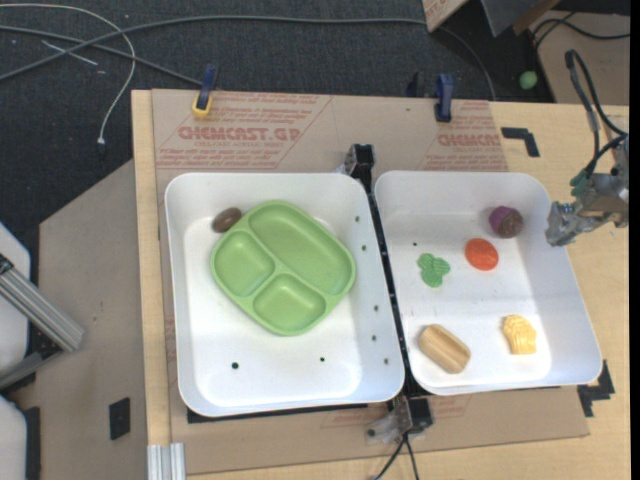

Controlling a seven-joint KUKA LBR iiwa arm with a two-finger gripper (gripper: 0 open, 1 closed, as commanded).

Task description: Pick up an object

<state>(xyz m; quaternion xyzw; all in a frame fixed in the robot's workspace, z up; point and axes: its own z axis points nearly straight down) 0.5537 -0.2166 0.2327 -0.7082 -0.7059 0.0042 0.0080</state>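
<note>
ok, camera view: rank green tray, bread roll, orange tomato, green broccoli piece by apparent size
1. Green tray, by far the largest.
2. Bread roll.
3. Orange tomato and green broccoli piece: they look about alike, so I won't rank them.

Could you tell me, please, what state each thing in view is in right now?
Green tray: upright, compartments bare, left bin.
Brown piece: beside tray.
Purple piece: loose, right bin.
Orange piece: loose.
Green piece: loose.
Bread roll: loose.
Yellow piece: loose.
</note>
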